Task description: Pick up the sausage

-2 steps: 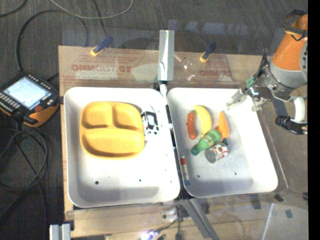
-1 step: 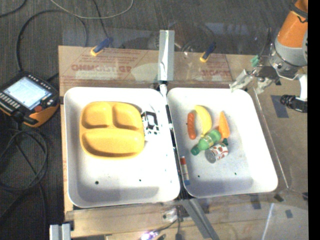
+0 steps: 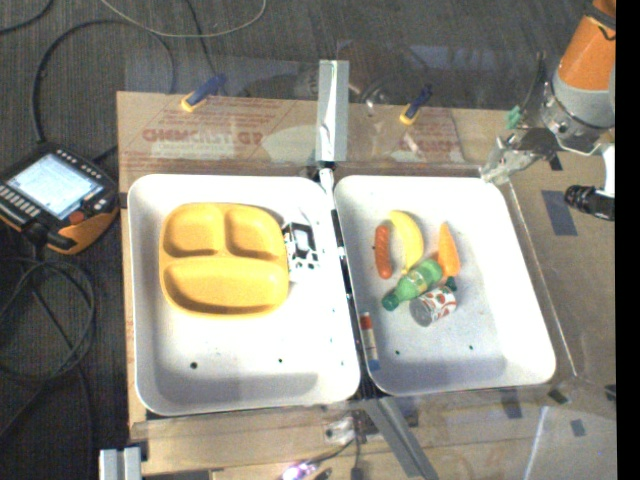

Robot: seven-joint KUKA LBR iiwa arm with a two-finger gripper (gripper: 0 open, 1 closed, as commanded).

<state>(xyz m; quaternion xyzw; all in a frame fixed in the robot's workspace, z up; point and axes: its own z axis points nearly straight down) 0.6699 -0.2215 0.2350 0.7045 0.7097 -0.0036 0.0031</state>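
The sausage (image 3: 383, 250) is small, long and reddish-orange with round ends. It lies in the right bin (image 3: 520, 298), touching a curved yellow banana (image 3: 407, 238). Near them are a pointy orange carrot (image 3: 449, 249), a green bottle (image 3: 412, 286) and a shiny can (image 3: 434, 304). The left bin (image 3: 240, 358) holds a smooth yellow tray (image 3: 222, 258). The gripper (image 3: 497, 168) hangs over the right bin's far corner, well apart from the sausage.

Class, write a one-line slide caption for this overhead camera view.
Claw hovers outside the right bin, where the sausage lies beside a banana; yellow tray sits in the left bin.
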